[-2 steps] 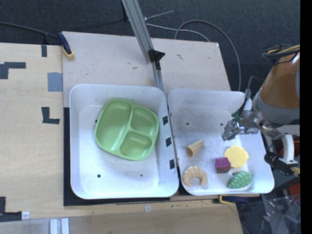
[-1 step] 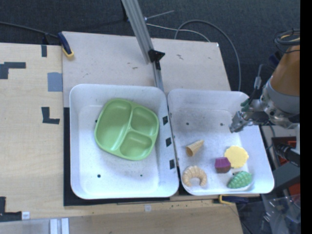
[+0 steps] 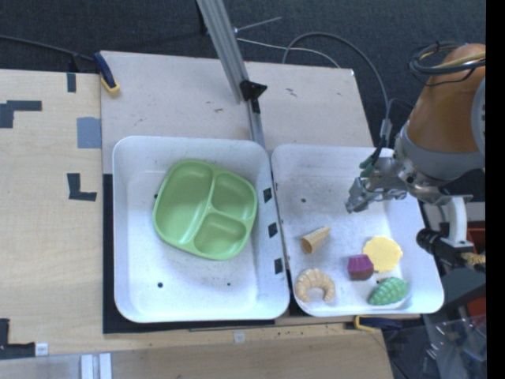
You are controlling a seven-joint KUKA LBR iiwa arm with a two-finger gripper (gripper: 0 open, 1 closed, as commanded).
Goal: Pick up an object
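White plastic, twice over: I am looking down on two shallow bins side by side on a pale wooden bench (image 3: 197, 85). My left bin (image 3: 126, 235) holds a light green plastic plate with three compartments (image 3: 205, 209), lying slightly tilted near the bin's middle. My right bin (image 3: 316, 172) holds five small toys, all grouped in its near half. A tan cone-shaped piece (image 3: 315, 239) lies closest to the centre. Below it sits a beige croissant-shaped toy (image 3: 316, 286). To the right are a small purple block (image 3: 360, 267), a flat yellow disc (image 3: 383, 253) touching it, and a ribbed green toy (image 3: 388, 291) near the corner. The grey arm with its orange band (image 3: 450, 109) reaches in from the right, and its metal two-finger gripper (image 3: 357, 202) hangs above bare bin floor, apart from every toy (I cannot tell whether it is open or closed). Nothing is between its tips.
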